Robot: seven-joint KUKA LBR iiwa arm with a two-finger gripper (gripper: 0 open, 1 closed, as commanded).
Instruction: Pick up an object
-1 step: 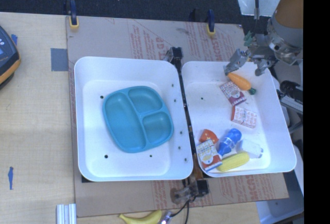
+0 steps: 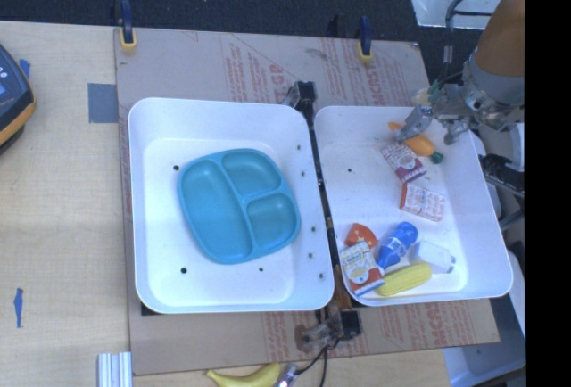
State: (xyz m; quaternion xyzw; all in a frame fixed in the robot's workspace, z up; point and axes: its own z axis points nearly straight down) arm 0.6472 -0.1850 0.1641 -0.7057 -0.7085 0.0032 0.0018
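Observation:
My gripper [image 2: 434,127] hangs over the far right corner of the right bin [image 2: 477,198], its fingers spread open with nothing between them. Just below its left finger lies a small orange object [image 2: 419,144]. Close by are two red-and-white packets [image 2: 403,160] [image 2: 423,201]. Along the bin's near edge lie an orange-red pouch [image 2: 359,256], a blue bottle [image 2: 396,244] and a yellow corn cob [image 2: 404,279].
The left bin [image 2: 152,198] holds a blue divided plate [image 2: 238,204]. A yellow banana [image 2: 245,374] lies on the bench in front of the bins. Clamps [image 2: 128,24] [image 2: 364,37] hold the cardboard at the back edge.

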